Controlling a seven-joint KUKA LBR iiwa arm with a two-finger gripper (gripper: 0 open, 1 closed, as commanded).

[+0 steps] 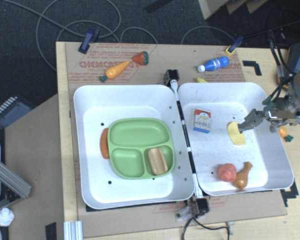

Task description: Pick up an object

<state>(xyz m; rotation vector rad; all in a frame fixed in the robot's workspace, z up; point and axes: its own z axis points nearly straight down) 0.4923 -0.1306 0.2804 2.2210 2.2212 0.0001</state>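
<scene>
Yellow piece [236, 133] in right bin [250, 91], gripper [250, 120] just above; approach step; finger state: cannot tell; next: descend, close squarely.

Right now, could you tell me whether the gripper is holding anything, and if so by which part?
It cannot be told. The gripper sits right at the upper right edge of the pale yellow piece in the right bin, but no hold shows.

Green tray [138, 134], yellow piece [236, 134], pink ball [227, 172], white bins [90, 109].
</scene>
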